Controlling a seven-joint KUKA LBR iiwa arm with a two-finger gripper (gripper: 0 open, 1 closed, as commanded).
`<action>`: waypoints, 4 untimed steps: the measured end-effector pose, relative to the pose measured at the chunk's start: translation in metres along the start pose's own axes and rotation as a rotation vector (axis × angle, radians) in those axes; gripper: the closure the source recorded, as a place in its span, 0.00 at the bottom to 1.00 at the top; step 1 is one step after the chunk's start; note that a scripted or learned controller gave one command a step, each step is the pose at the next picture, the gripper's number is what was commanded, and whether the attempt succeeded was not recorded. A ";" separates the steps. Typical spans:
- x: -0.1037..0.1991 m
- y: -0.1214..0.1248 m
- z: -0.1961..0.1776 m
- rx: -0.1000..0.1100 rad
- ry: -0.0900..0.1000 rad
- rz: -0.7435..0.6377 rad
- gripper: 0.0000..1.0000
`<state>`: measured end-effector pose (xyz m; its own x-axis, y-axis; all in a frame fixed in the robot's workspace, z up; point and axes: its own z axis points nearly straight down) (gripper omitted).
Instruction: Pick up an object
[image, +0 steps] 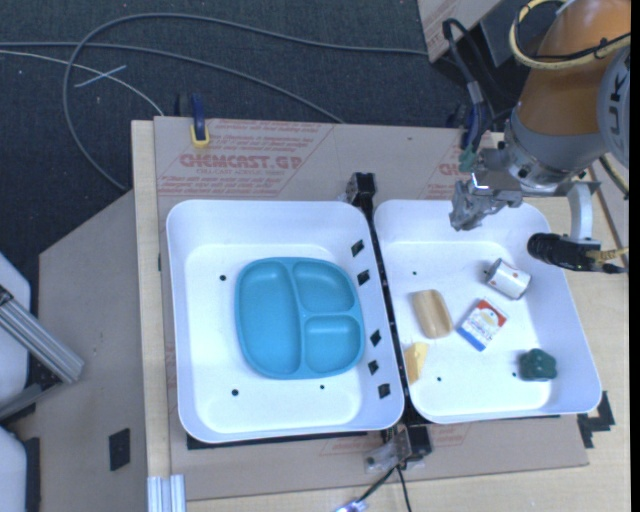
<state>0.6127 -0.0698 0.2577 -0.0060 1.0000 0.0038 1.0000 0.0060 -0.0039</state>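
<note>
1. Camera view: The gripper (470, 217) hangs over the far rim of the right bin (570, 400), nothing between its fingers; whether they are spread or closed cannot be told from here. The candidates lie nearer: a tan block (431, 312), a small box (481, 325), a silver-white cylinder (507, 279), a yellow scrap (414, 361) and a dark green lump (537, 365).
2. Best bet: centre over the tan block, which lies apart from its neighbours, and descend straight.
3. Hard to read: the fingertips blur together, and the arm's upper body is cut off. The left bin (190, 400) holds a blue divided plate (299, 317).
</note>
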 end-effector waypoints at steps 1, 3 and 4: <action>0.054 -0.017 -0.001 -0.001 0.000 0.000 1.00; 0.162 -0.064 0.021 0.001 -0.001 0.001 1.00; 0.159 -0.062 0.021 -0.001 -0.003 0.006 0.00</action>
